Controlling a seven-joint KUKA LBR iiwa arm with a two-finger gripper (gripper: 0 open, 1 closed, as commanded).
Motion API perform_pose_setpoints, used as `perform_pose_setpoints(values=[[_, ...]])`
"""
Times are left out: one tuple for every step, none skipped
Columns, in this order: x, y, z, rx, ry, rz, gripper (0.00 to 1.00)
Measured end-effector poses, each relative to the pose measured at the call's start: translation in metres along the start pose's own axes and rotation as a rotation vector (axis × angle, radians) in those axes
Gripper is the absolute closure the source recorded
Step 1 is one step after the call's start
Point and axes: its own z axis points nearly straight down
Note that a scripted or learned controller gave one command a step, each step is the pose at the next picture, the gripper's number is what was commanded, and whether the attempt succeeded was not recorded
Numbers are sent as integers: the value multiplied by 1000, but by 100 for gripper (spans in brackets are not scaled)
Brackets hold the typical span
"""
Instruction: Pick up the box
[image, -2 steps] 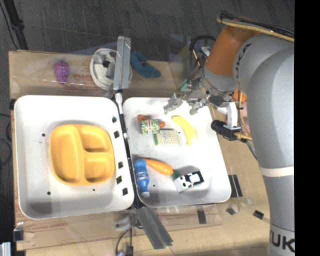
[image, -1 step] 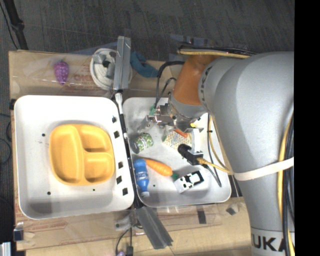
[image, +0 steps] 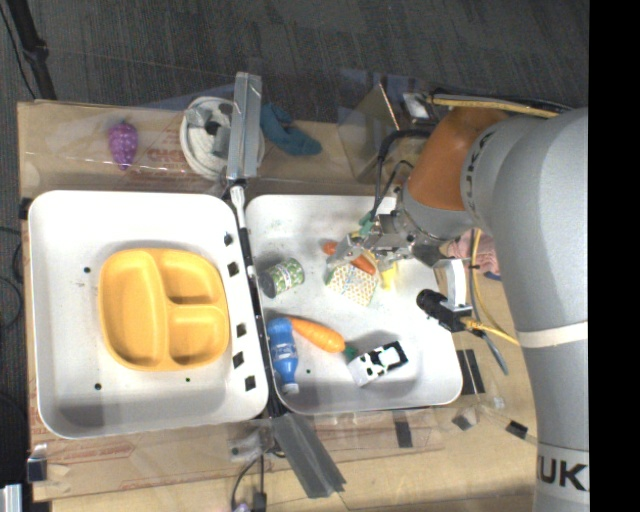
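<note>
Directly beneath the gripper (image: 368, 243), the patterned box (image: 353, 281), touching its fingertips.

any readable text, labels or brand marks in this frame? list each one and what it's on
"UK": white letters on the arm's grey base, cut off at the frame's edge.
Small green can: printed label, too blurred to read.
Blue bottle: label too small to read.
Patterned box: a print, no letters legible.
Black-and-white item: markings, nothing legible.
</note>
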Motion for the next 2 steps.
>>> perform_pose_setpoints(values=[[-5,-21,22,-17,-2,104,0],[-3,-19,11,-16,2,99,100]])
